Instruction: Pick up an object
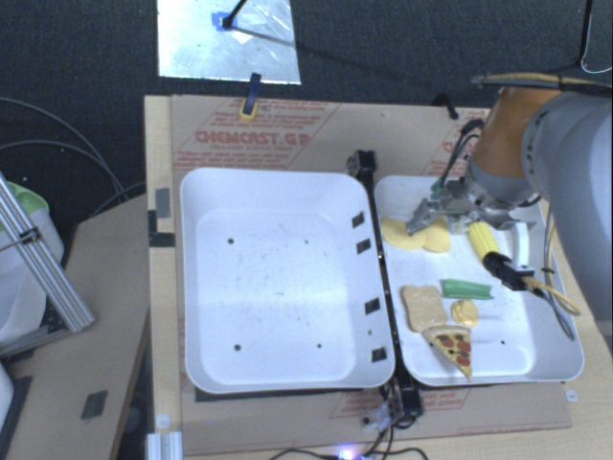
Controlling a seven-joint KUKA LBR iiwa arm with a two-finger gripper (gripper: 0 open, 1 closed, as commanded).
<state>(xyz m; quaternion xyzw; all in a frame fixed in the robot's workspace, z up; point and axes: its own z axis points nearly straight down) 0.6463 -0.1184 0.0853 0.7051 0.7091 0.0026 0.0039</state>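
Note:
The right bin (546, 353) holds several toy foods. Two pale yellow pieces (406, 237) lie at its upper left, and a corn cob (486, 241) is beside them. Lower down are a green pod (466, 288), a bread slice (422, 307), a small orange-yellow piece (465, 311) and a pizza slice (452, 345). My gripper (423, 218) reaches in from the right and hangs low over the upper edge of the yellow pieces, tilted toward the left. Nothing is seen lifted off the bin floor.
The left bin (201, 286) sits beside the right one, with a black divider rail (375, 257) between them. The grey arm with its orange band (512, 123) covers the right bin's upper right corner. Cables trail near the bin's right wall.

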